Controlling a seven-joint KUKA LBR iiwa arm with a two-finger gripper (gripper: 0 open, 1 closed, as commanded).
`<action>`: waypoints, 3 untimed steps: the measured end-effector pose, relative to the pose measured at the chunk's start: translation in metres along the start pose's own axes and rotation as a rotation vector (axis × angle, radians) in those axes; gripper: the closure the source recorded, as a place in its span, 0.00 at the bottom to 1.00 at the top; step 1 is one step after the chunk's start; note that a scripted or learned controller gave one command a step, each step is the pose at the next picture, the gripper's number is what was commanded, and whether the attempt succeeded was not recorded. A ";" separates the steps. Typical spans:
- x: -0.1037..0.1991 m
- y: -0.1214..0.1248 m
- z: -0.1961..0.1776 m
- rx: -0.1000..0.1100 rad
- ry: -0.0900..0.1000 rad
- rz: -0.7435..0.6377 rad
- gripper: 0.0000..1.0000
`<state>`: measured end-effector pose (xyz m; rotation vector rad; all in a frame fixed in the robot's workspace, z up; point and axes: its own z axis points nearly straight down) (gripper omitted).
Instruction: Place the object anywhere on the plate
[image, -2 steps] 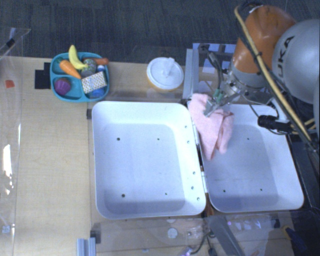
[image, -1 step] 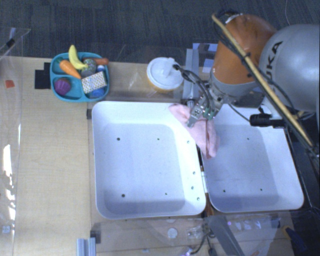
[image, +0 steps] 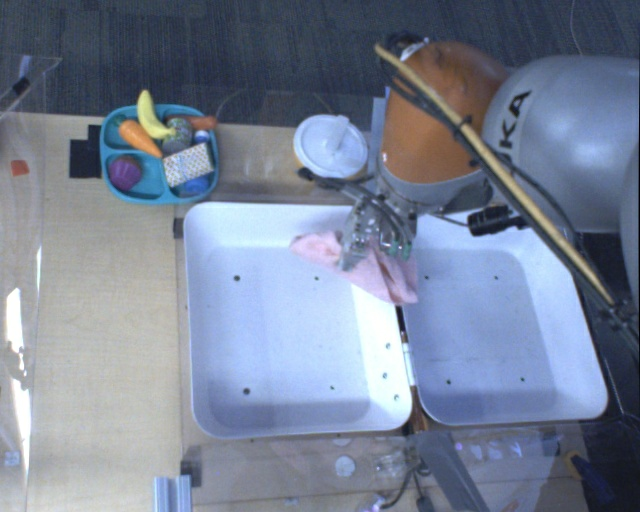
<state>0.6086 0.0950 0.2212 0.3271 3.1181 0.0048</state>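
The gripper (image: 362, 245) is down at the back edge of the bins, fingers pinched in tight on a pink cloth (image: 375, 270). The cloth is bunched between them and spills out both ways: a fold to the left over the left bin (image: 270, 400), a longer flap trailing down and right across the seam toward the right bin (image: 520, 390). The blue plate (image: 112, 190) sits well apart at the bench's far left, with toy food on it, a banana (image: 150, 115) and a carrot (image: 138, 137) among it.
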 end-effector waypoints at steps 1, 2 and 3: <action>0.034 0.044 0.001 0.000 0.003 -0.210 1.00; 0.054 0.093 -0.003 -0.001 0.002 -0.215 1.00; 0.054 0.092 -0.003 -0.001 0.001 -0.214 0.00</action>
